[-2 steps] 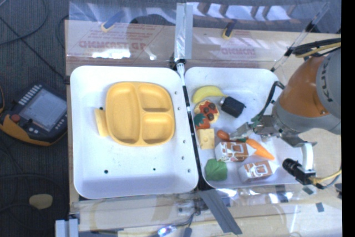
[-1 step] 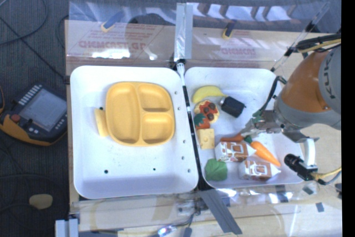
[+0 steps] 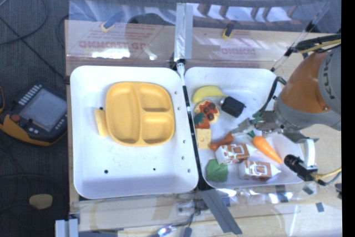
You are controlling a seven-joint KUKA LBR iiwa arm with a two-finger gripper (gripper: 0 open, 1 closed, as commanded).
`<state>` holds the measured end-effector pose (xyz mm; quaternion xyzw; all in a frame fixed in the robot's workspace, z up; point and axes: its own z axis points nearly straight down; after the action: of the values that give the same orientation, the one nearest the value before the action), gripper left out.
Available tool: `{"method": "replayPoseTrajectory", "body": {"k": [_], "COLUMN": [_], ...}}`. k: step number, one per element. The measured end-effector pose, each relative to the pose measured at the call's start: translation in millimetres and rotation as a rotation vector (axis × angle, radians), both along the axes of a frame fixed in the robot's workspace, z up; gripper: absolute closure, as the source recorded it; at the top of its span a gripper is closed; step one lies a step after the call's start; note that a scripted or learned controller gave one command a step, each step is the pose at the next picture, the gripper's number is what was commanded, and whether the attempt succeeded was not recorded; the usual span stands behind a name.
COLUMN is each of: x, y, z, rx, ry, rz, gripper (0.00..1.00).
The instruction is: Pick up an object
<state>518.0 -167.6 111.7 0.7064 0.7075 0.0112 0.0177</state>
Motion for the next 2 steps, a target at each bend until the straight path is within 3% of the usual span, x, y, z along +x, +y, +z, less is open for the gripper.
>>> {"method": "replayPoseTrajectory", "body": {"k": [1, 2], "x": [-10.1, -9.7], "y": [-35.7, -35.5], "z": [-18.4, -9.5], "rx": [0.010, 0.009], "ry": [0.030, 0.031], "rz": [-0.001, 0.000], "gripper": [0.00, 1.00]}}
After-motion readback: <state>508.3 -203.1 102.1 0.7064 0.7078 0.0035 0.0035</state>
